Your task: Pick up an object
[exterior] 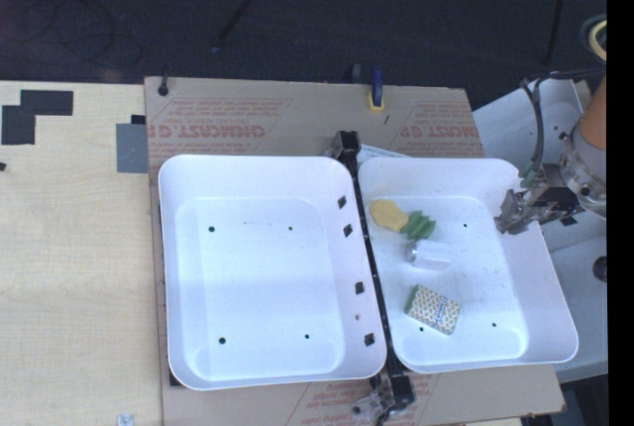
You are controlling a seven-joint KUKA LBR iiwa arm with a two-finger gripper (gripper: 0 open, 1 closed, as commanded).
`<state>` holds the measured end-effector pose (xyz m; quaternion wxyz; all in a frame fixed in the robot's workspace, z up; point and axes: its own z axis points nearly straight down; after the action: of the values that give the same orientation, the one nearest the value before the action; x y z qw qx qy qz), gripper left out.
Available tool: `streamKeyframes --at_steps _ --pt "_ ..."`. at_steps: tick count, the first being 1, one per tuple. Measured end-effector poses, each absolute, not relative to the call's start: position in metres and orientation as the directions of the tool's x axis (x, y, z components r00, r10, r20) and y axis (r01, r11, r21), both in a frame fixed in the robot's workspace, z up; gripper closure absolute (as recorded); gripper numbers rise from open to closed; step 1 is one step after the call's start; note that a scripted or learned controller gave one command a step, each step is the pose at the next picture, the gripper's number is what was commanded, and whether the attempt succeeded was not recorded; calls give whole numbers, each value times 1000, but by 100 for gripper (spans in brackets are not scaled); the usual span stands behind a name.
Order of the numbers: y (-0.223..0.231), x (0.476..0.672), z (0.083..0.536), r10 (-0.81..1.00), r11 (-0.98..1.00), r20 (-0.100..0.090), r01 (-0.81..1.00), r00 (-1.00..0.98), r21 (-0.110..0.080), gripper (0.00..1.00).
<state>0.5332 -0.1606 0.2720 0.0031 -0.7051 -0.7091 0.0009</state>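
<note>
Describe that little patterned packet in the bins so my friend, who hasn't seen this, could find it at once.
Start at the right white bin, the one nearer the arm. Four small things lie on its floor; the patterned packet is the one nearest the bin's front edge, lying apart from the others. It is a flat rectangle, tilted, covered in a fine speckled print, unlike the plain yellow piece, green piece and pale clear piece behind it.

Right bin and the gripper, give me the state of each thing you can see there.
Yellow object: lying flat, touching the green object.
Green object: lying flat.
Clear cup: on its side.
Patterned packet: flat, apart from the rest.
Gripper: over the bin's right rim, holding nothing visible.
</note>
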Motion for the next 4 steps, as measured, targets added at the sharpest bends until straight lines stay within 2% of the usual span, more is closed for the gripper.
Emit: streamKeyframes --at_steps 1,2,3,4 --pt "-216 472 237 1000 -6 1 1000 6 -8 100" --pt "-132 495 272 1000 8 2 1000 -8 2 100" --pt "-36 476 335 1000 11 4 1000 -11 3 100" --pt "-16 589 331 1000 3 -1 1000 -3 2 100"
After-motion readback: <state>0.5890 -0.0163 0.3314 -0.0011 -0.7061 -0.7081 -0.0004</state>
